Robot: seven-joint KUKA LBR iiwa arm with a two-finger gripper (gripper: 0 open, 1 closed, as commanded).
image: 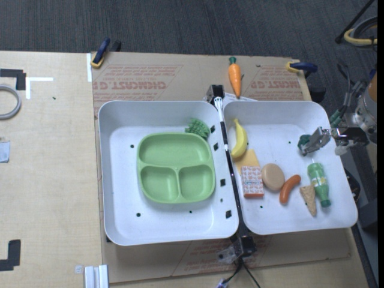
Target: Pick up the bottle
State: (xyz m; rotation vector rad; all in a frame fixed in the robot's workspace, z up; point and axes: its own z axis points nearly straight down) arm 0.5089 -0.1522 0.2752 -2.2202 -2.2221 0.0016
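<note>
The gripper (310, 142), its grip state unclear, hangs just above the green bottle (318, 184).

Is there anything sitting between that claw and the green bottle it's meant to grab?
Nothing visible does. The claw hovers over the right bin, and the bottle lies just below it in the picture, with bare bin floor between. The nearest items, a cone and a sausage, lie left of the bottle.
</note>
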